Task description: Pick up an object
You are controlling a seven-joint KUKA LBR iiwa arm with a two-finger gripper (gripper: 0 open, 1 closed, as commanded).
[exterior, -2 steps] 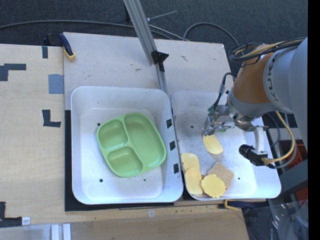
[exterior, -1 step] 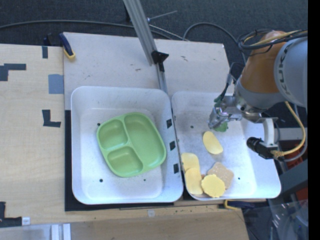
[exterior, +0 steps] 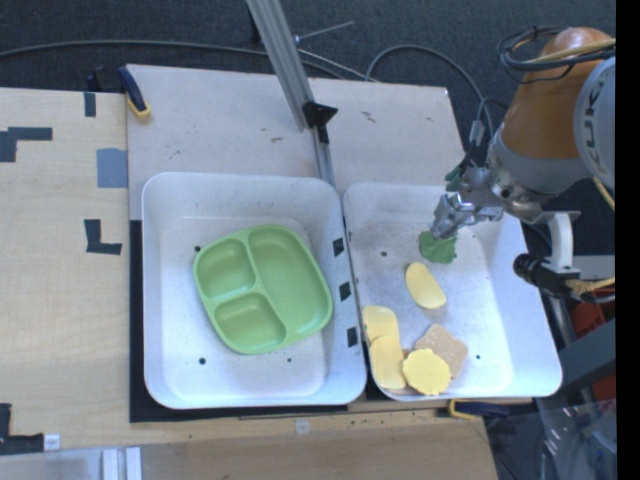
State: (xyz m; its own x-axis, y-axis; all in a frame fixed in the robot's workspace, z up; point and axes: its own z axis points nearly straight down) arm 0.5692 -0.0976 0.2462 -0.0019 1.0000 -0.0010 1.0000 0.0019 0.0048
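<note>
reaching in from the right, the arm (exterior: 545, 118) sets its gripper (exterior: 447, 223) over the right bin (exterior: 520, 353), right at a small green object (exterior: 438, 247) near the bin's upper middle. whether it grips the object cannot be told. yellow pieces (exterior: 425, 285) lie below; a green divided plate (exterior: 262, 288) sits in the left bin (exterior: 165, 298).
</note>
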